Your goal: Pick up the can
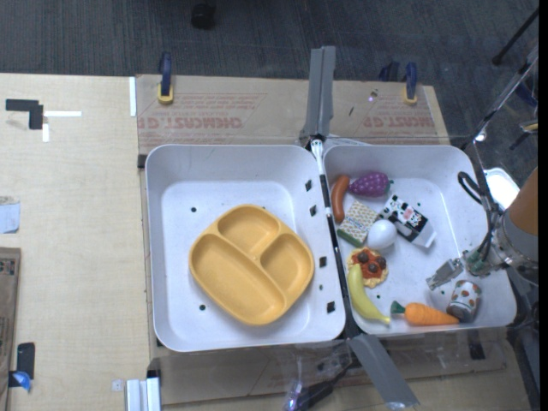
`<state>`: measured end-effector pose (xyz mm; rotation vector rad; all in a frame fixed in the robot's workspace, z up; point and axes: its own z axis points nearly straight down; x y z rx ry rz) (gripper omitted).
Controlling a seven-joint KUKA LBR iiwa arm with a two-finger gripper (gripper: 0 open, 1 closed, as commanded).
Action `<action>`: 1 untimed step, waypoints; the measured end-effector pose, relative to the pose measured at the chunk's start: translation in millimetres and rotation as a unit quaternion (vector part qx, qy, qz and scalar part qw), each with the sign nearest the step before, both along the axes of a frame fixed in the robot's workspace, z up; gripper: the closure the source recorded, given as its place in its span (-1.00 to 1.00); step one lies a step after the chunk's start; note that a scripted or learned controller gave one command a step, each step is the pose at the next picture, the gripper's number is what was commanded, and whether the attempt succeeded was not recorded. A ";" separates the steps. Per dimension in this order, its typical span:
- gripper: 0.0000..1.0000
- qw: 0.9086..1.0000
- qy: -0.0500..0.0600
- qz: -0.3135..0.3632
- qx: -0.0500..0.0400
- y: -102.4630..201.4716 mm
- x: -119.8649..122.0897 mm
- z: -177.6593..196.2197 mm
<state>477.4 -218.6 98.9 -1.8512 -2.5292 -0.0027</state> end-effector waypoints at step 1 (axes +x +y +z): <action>-1.00 0.984 -0.003 0.180 -0.002 -3.1 0.4 -7.3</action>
